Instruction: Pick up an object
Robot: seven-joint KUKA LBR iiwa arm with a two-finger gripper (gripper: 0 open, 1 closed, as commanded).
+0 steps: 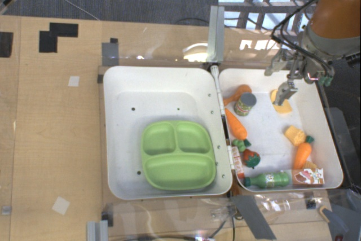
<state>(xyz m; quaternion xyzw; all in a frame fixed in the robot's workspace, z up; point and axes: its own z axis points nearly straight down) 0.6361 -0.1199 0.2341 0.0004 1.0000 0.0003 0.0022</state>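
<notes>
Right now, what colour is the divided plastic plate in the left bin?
Light green; the divided plastic plate shows clearly in the camera view.

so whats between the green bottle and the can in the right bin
In the camera view, between the green bottle and the can lie an orange carrot and a strawberry.

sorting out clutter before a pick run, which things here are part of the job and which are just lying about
Part of the job:
hand
yellow piece under the hand
can
two carrots
green bottle
right bin

Just lying about:
green divided plate
left bin
</notes>
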